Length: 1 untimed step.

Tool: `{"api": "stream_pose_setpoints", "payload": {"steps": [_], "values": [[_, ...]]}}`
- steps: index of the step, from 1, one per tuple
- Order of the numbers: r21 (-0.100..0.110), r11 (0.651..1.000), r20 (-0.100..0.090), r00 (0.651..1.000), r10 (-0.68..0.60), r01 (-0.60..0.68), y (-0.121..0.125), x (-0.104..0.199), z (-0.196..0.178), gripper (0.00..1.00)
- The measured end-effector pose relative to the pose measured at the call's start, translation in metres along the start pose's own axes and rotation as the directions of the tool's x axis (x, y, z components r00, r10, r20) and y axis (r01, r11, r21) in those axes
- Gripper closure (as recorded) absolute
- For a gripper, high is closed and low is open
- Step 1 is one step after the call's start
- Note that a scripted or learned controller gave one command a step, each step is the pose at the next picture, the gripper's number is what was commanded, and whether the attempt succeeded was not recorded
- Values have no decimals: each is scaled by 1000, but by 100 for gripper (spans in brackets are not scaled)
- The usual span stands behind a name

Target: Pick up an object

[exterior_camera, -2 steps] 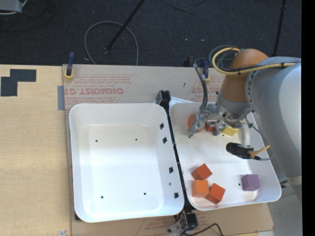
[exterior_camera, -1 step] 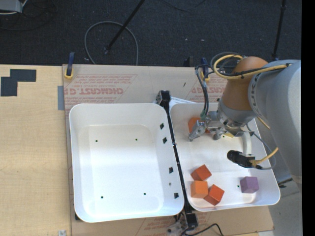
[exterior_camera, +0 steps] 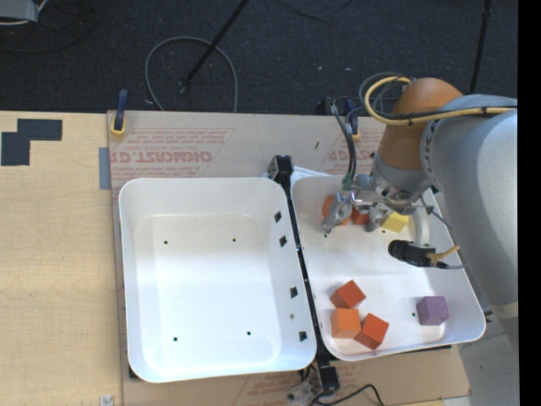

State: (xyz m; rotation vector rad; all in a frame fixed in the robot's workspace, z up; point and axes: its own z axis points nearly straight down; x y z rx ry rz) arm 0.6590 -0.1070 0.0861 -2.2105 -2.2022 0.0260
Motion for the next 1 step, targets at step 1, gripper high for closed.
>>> {"api": "stream_pose_setpoints", "payload": {"steps": [1], "values": [[-25,1000,3,1000,-4,4,-25,3,1,0]]}}
